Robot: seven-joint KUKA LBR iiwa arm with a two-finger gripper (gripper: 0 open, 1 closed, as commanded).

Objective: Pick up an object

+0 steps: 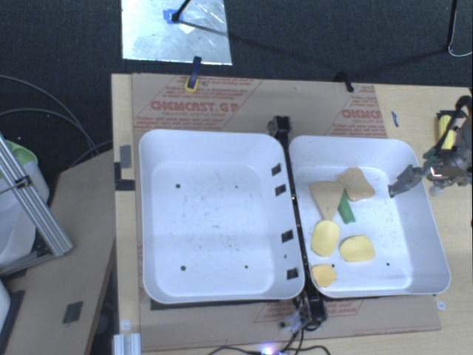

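Observation:
The right white bin (421, 242) holds several small items. A tan bread-like piece (356, 185) lies near its middle, beside a flat tan wedge (324, 196). A small green block (345, 210) leans between them. Below lie a yellow oval (325, 237), a yellow lump (357, 248) and a small orange-yellow piece (323, 275). My gripper (406, 180) reaches in from the right, over the bin's upper right part, a short way right of the bread-like piece. Nothing shows in its grasp.
The left white bin (214, 213) sits beside the right one, with a black hinge strip (292, 220) between them. Both rest on a cardboard sheet (251, 102). A metal plate (176, 21) lies at the back, and an aluminium frame (29, 205) stands at left.

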